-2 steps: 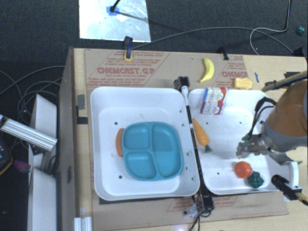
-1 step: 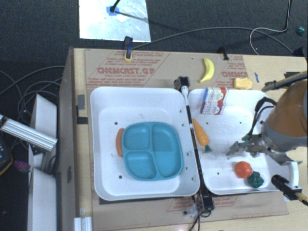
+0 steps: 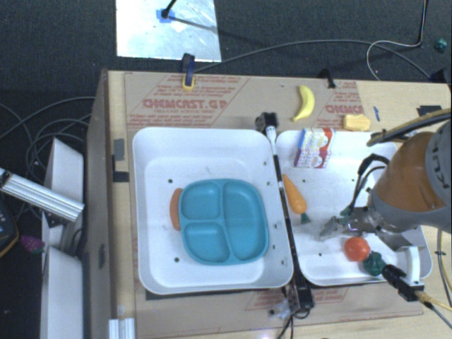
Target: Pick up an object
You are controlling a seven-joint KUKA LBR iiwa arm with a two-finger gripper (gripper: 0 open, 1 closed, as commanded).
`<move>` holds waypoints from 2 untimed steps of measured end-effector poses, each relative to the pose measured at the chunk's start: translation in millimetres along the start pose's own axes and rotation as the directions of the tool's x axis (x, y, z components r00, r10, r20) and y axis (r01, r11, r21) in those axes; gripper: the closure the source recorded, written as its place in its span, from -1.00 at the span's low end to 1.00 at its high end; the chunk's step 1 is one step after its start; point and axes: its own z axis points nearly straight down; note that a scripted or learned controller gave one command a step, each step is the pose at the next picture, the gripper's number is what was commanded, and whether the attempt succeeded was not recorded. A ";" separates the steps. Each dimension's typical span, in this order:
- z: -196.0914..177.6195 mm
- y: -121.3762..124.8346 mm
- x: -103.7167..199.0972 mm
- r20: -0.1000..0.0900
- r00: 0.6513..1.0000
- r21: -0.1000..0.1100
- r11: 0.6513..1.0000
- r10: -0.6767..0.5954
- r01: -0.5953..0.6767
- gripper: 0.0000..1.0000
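Arm low over the right bin, gripper (image 3: 337, 226) beside a red tomato.

The gripper sits in the right bin (image 3: 332, 277), its metal fingers (image 3: 328, 229) spread apart with nothing between them, pointing left toward the divider. Just below and right of them lies the tomato (image 3: 357, 248), apart from the fingers, with a dark green piece (image 3: 373, 263) touching its lower right side. A carrot (image 3: 294, 195) lies slantwise against the bin's left wall, a small green bit (image 3: 305, 218) near its tip, between carrot and fingers. A red-and-white carton (image 3: 313, 147) stands at the far edge of the bin. The left bin (image 3: 152, 161) holds a blue divided plate (image 3: 224, 219) with an orange sausage-shaped piece (image 3: 174, 208) pressed along its left side. On the counter (image 3: 233, 97) behind the bins lie a banana (image 3: 305, 103) and a yellow block (image 3: 357, 123).
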 end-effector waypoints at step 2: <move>-0.1 0.3 0.5 -0.001 1.000 0.000 1.000 -0.001 0.001 -1.00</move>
